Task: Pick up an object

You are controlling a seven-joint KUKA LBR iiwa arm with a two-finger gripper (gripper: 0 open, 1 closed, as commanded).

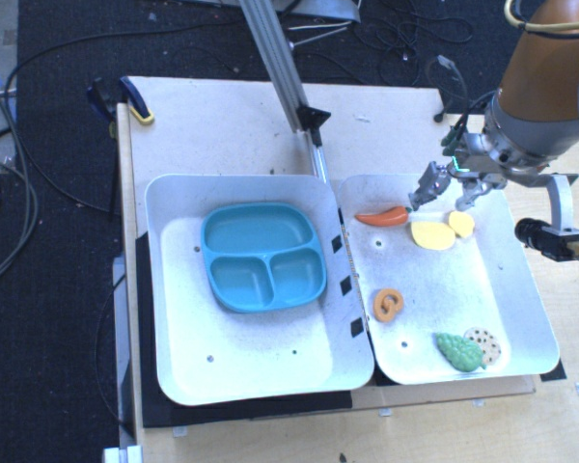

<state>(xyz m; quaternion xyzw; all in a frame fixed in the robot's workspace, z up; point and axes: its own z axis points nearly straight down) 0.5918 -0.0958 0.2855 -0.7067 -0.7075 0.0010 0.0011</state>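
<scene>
My gripper (449,193) hangs open over the far edge of the right bin (521,297), with nothing between its fingers. Just below it lie a red-orange pepper (382,217), a pale yellow potato-like piece (432,235) and a small yellow piece (461,224). A brown pretzel (388,305) lies in the middle of that bin. A green leafy piece (459,351) and a speckled cookie (482,342) sit near its front edge.
The left bin (174,355) holds a blue divided tray (265,257). A slanted metal pole (275,51) rises from the far side between the bins. Cables lie on the dark floor behind the bench.
</scene>
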